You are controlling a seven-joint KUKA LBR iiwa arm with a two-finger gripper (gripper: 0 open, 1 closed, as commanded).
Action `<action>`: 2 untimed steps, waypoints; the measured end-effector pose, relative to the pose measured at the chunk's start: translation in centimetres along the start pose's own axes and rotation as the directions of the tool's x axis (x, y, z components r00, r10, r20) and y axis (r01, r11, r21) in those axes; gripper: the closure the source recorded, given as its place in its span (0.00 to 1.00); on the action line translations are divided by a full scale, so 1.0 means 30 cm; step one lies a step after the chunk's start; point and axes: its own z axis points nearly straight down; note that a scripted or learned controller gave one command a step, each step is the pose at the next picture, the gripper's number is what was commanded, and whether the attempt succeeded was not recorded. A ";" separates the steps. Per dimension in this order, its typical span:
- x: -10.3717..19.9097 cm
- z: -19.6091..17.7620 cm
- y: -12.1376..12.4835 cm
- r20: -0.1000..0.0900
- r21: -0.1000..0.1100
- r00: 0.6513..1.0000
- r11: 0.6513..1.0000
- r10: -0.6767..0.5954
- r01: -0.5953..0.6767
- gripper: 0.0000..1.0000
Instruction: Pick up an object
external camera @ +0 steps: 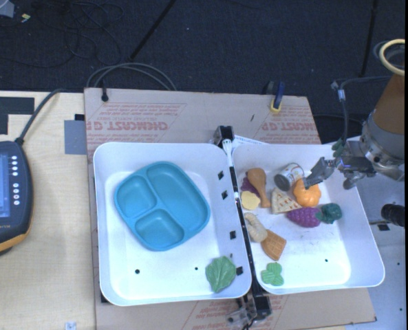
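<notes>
My gripper hangs over the right side of the right bin, open, with nothing between its fingers. One finger points down-left, just above an orange fruit. Close around the orange lie a silver can, a tan wedge, purple grapes and a green broccoli piece. Further left in the same bin are a drumstick, a yellow piece, a pale peanut-shaped piece, an orange waffle piece and a green leafy piece.
The left bin holds a blue divided plate and a green leaf at its front right corner. A divider ridge separates the bins. A teach pendant lies on the bench at far left.
</notes>
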 end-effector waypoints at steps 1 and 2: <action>0.009 0.602 0.097 0.001 0.000 1.000 1.000 -0.003 0.003 0.00; 0.021 0.574 0.303 0.001 -0.006 1.000 1.000 -0.003 0.003 0.00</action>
